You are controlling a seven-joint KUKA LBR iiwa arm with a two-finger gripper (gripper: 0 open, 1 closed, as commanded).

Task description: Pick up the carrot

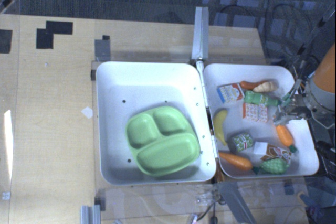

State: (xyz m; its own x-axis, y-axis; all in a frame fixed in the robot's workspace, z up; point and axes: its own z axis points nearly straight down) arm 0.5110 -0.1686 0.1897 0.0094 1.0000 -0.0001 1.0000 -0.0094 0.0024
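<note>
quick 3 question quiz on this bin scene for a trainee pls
1. Which bin holds the green plate?
2. True or false: the banana lies in the right bin.
3. The gripper is nearest which: A green plate, B carrot by the right wall, C banana?

Key: 1 the left bin; 2 true; 3 B.

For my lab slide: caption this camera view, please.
Gripper poised above a carrot in the cluttered right bin.
</note>
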